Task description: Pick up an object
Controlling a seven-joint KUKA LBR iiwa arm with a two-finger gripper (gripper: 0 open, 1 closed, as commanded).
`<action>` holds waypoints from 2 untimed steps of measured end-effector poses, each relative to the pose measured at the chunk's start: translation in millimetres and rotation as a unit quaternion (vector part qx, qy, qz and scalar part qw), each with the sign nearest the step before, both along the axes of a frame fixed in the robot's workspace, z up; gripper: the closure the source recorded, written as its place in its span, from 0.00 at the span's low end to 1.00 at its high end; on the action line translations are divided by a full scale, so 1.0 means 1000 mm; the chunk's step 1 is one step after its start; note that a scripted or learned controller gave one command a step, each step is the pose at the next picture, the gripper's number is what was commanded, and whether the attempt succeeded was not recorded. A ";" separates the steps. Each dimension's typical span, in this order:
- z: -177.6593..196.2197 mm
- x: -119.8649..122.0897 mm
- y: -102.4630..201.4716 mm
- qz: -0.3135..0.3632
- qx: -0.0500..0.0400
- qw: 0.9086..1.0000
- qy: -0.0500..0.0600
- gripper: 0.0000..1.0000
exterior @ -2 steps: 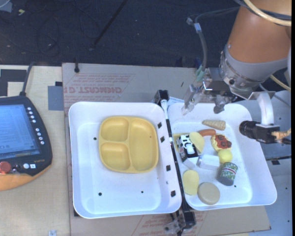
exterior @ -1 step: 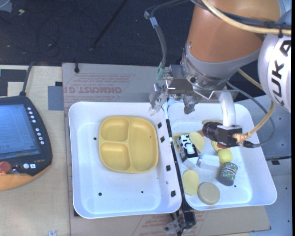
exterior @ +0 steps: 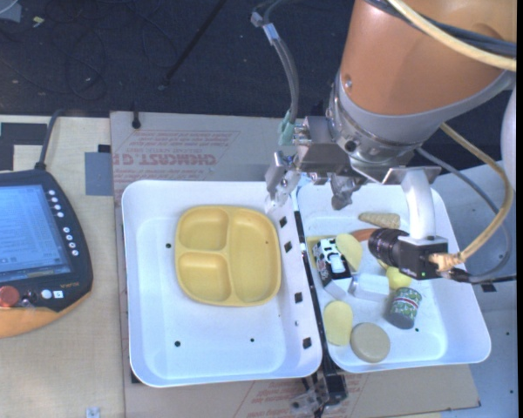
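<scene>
Gripper (exterior: pixel 309 190) up above right bin (exterior: pixel 471 338) back edge, spread wide, nothing inside. Toys untouched: can (exterior: pixel 404 306), round disc (exterior: pixel 370 341). Whole pick left.

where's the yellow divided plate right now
In the camera view the yellow divided plate lies flat in the left white bin, toward its upper right, near the wall shared with the right bin.

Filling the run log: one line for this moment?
gripper: above bins' divider, nothing held | yellow plate: left bin | small items: right bin
</scene>
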State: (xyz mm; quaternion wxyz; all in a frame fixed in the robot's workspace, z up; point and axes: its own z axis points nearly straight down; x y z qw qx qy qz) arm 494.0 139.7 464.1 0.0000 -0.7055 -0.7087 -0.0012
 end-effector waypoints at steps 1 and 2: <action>0.001 -0.019 -0.026 -0.002 -0.001 1.000 0.002 0.00; 0.010 -0.018 -0.024 0.001 -0.002 1.000 0.004 1.00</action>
